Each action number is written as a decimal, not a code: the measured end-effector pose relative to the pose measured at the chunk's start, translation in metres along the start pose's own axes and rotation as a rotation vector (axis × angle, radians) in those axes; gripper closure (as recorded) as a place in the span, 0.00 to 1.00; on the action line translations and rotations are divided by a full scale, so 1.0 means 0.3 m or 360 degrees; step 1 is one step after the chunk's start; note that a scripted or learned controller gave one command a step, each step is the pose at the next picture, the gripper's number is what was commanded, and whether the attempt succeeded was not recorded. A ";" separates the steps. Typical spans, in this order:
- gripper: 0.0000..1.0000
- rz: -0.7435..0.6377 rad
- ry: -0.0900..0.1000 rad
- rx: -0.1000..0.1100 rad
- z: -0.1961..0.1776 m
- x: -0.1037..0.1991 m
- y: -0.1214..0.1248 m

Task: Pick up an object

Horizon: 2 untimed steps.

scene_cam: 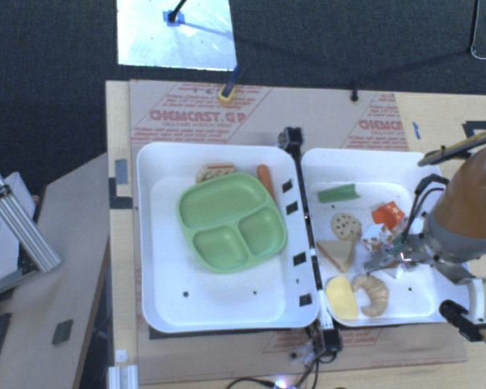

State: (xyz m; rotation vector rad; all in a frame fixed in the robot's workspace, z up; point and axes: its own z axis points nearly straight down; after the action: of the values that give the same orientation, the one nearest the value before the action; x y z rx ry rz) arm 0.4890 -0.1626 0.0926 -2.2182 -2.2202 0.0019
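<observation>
Camera view: hand (386, 258) sits low in the right white bin (421, 308), its grip unreadable, amid crowded toy food. Curved tan croissant (372, 292) and beige triangular sandwich wedge (338, 254) lie just beside; it may nudge neighbours or close on nothing.

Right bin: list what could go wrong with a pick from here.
1. The tool sits low among crowded toy food, so closing may nudge the croissant or sandwich wedge instead of gripping one item.
2. The croissant touches the yellow piece; lifting one may drag the other.
3. The arm hides part of the right bin.
</observation>
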 end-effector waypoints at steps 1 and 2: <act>0.00 0.0001 -0.0004 -0.0008 0.025 -0.001 0.003; 1.00 0.0002 -0.0004 -0.0011 -0.009 -0.001 0.005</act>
State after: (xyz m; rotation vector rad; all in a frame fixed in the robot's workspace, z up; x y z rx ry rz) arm 0.4905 -0.1630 0.0952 -2.2239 -2.2237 -0.0026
